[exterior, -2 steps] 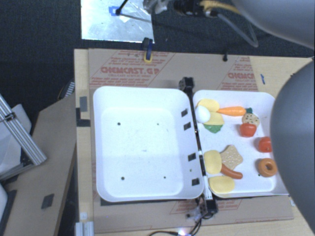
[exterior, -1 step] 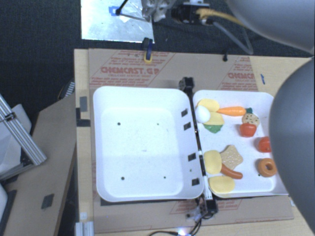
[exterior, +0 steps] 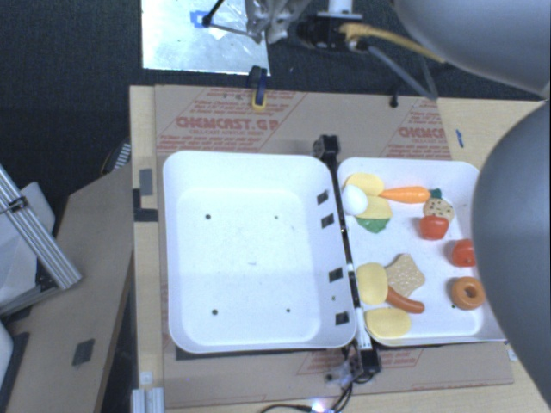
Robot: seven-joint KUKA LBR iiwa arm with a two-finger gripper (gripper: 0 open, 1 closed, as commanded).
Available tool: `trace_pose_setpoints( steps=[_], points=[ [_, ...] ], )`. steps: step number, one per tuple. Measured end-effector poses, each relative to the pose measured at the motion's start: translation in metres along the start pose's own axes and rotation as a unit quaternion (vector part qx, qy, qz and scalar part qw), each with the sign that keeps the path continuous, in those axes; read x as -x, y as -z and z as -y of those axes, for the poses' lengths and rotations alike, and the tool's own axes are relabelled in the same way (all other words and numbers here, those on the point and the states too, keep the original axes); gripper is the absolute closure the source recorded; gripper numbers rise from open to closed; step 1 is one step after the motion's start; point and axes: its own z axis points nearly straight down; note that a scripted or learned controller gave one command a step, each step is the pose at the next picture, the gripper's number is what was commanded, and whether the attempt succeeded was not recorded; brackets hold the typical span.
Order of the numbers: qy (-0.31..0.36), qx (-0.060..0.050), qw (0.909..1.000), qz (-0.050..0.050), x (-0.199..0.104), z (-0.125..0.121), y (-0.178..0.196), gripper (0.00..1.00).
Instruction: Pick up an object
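The right bin (exterior: 456, 177) holds several toy foods. A white egg (exterior: 355, 200) lies on yellow slices beside an orange carrot (exterior: 405, 194), with a green piece (exterior: 373, 224) just below. Toward the right are a red tomato (exterior: 435, 226), another red piece (exterior: 463, 253) and a brown donut (exterior: 467, 292). At the front lie a tan cracker (exterior: 404, 274), a red sausage (exterior: 405, 301) and two yellow slices (exterior: 387, 322). My gripper (exterior: 269, 20) hangs high at the top of the view, beyond the bins' far edge, and touches none of the objects.
The left bin (exterior: 250, 248) stands beside the right one, with a black divider rail (exterior: 340, 239) between them. My grey arm (exterior: 516, 231) looms large over the right bin's right side and hides part of it. A yellow and blue clamp (exterior: 258, 89) sits on the cardboard behind the bins.
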Motion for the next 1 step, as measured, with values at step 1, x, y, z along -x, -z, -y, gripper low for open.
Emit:
trace_pose_setpoints(
  steps=[1],
  points=[
    [0.0,0.0,1.0,0.0,0.0,0.0,-0.0121,1.0]
  ],
)
